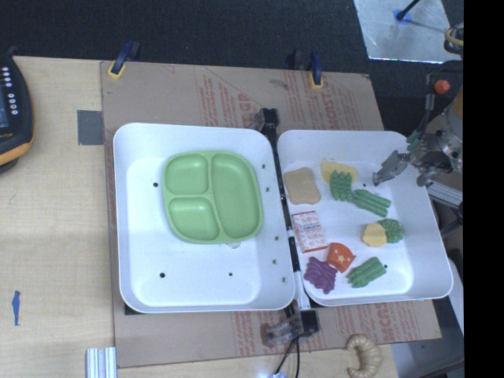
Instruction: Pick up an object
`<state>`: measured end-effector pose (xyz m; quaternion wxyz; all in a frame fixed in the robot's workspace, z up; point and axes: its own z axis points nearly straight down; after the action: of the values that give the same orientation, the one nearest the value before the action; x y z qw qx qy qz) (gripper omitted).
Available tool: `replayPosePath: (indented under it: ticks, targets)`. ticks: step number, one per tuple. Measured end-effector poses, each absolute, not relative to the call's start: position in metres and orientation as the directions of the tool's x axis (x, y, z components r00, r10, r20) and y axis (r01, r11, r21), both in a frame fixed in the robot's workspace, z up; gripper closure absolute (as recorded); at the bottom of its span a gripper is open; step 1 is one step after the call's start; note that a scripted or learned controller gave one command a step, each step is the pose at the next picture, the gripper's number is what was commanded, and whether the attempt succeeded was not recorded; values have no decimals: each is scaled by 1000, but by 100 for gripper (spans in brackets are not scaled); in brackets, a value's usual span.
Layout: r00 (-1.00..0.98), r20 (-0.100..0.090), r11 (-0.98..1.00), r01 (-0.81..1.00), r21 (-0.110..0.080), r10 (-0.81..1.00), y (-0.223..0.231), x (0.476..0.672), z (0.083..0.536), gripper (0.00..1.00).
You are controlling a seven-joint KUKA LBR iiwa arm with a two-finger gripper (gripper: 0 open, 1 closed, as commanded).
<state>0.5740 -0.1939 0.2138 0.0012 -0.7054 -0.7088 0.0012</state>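
Two white bins are seen side by side on cardboard on the bench (55, 235). The left bin (142, 282) holds a light green three-compartment plate (213, 195). The right bin (417, 274) holds small toy foods. A tan bread slice (302, 186) lies near the bin's left wall, with a red-and-white packet (309, 231) just below it. A yellow wedge (339, 169) lies touching a dark green bumpy piece (340, 186); a long green bean-like piece (371, 202) lies just right of that. A yellow chunk with a green leafy top (380, 232) is seen toward the right. Along the near side lie a purple grape-like cluster (320, 274), a red tomato-like piece (340, 255) and a green pod (366, 272), close together.

The pincer (391, 166) is seen at the right bin's upper right, above bare bin floor near the yellow wedge. Nothing is seen between its fingers; whether they are spread or closed cannot be told.
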Motion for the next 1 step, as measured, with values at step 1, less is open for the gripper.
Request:
replayPosePath:
  ticks: [1]
  targets:
    - [-11,3,11,1000,-10,1000,-141,607,86,0]
